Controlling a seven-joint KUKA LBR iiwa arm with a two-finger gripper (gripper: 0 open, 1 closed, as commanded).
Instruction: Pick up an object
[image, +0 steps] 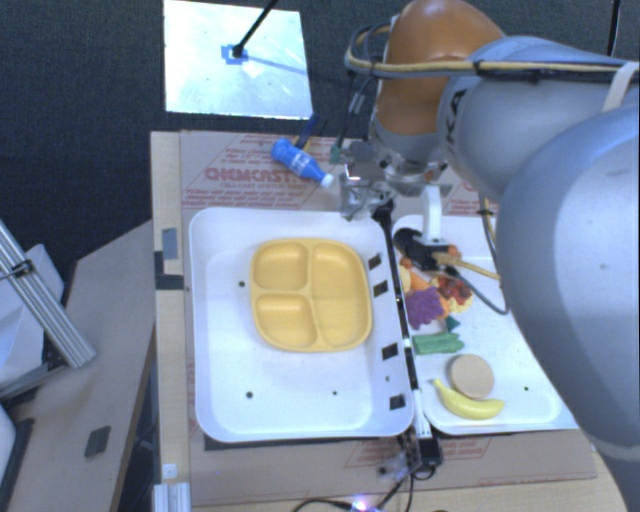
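Arm (540, 150) poised over a bin (215, 330) at its far rim; whether the jaws are open cannot be told, nothing seen held. Plate (308, 295) sits nearer, left of jaws; banana (468, 402) nearer, right. Descending here likely strikes the divider (395, 300), missing both.

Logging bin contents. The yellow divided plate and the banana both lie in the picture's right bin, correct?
No. The camera view shows the yellow divided plate in the picture's left bin; the banana does lie in the right bin.
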